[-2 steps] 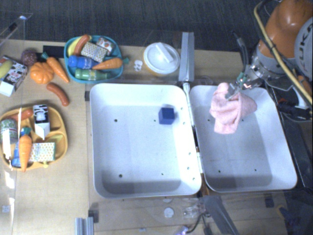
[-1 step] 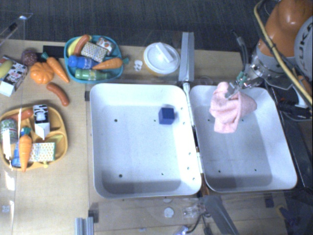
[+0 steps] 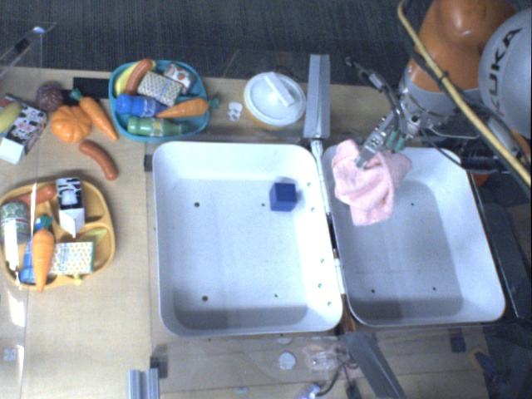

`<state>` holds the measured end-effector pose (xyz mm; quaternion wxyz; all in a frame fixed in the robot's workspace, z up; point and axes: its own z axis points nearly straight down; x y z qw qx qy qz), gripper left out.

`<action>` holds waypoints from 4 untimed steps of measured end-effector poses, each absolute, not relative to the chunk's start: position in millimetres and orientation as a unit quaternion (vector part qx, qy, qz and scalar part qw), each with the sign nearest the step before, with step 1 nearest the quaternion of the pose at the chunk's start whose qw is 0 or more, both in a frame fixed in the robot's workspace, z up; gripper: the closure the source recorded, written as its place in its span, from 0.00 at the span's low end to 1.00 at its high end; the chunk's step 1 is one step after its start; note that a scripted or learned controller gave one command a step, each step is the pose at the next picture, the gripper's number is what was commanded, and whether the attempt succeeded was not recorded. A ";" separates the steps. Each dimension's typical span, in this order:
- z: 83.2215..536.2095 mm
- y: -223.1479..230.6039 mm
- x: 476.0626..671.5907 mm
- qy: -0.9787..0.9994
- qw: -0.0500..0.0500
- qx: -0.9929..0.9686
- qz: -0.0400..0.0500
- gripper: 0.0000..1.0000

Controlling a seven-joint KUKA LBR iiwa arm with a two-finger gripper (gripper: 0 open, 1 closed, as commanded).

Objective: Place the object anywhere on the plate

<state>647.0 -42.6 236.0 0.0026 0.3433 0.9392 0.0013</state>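
- Up high, the grey two-finger gripper (image 3: 366,157) is pinching the soft pink cloth (image 3: 368,184), which is hanging over the right white bin (image 3: 465,298).
- White letters "KUKA" are showing on the grey arm (image 3: 499,52).
- Small blue block (image 3: 283,195) is sitting in the left white bin (image 3: 241,306).

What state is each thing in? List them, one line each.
pink cloth: bunched, top pinched by the claw, draped in the right bin.
claw: shut on the pink cloth.
blue block: resting free in the left bin.
left bin: holds the blue block.
right bin: holds the pink cloth.
white lid: lying flat behind the bins.
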 end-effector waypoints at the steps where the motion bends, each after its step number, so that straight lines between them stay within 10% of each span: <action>1: 238.8 13.0 642.1 0.989 0.002 0.149 0.001 1.00; 4: 231.1 175.2 640.9 1.000 0.004 -0.002 0.002 1.00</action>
